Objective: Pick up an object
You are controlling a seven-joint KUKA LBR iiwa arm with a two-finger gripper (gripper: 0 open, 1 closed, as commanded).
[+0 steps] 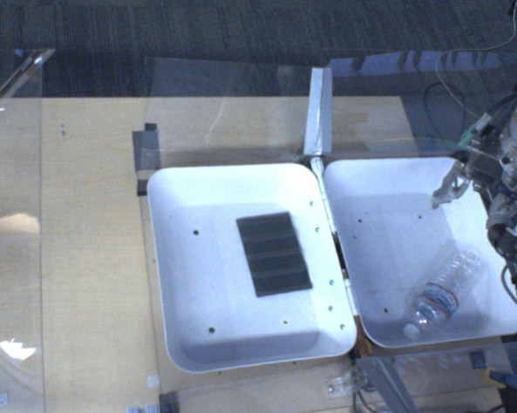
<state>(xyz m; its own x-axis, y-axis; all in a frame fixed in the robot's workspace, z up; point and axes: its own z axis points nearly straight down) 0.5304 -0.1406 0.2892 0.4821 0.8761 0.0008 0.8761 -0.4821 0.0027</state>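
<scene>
Clear glossy plastic water bottle (443, 296) in right bin (389, 202), smooth matt white plastic. Left of it, ribbed matt black pad (274, 253). Bench (80, 282) pale wood.

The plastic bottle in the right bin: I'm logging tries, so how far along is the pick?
Nothing looks done: the plastic bottle lies on its side on the right bin floor. In hand: the pincer sits above that bin's far right, apart from the bottle. Left: reaching, grasping, lifting.

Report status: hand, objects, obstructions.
Hand above right white bin, nothing seen in it. Clear plastic bottle lying in that bin. Dark ribbed rectangular pad in left white bin. Nothing blocking.
</scene>
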